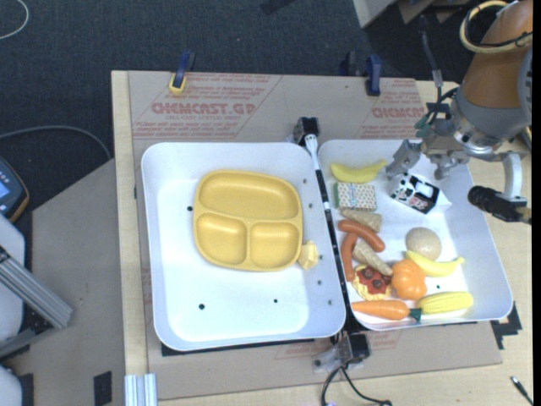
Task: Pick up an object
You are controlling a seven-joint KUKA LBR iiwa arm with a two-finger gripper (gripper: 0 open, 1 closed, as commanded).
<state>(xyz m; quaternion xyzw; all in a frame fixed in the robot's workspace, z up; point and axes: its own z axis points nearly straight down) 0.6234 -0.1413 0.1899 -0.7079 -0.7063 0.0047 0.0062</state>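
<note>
Camera view: hand (pixel 420 166) indistinct over bin (pixel 475 231).

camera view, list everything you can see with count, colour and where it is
bins: 2, white, side by side on the board
board: 1, brown, under the bins
clamps: 2, one yellow, one blue, board's far edge
plate: 1, yellow, three compartments, left bin
bananas: 2, yellow, right bin, one far, one near the front
sausages: 2, orange-red, right bin's left side
egg: 1, pale, right bin's middle
carrot: 1, orange, right bin's front
corn: 1, yellow, right bin's front
other toy food: several, mixed colours, right bin
arm: 1, grey and orange, from the right
gripper: 1, grey, over the right bin's far end
</note>
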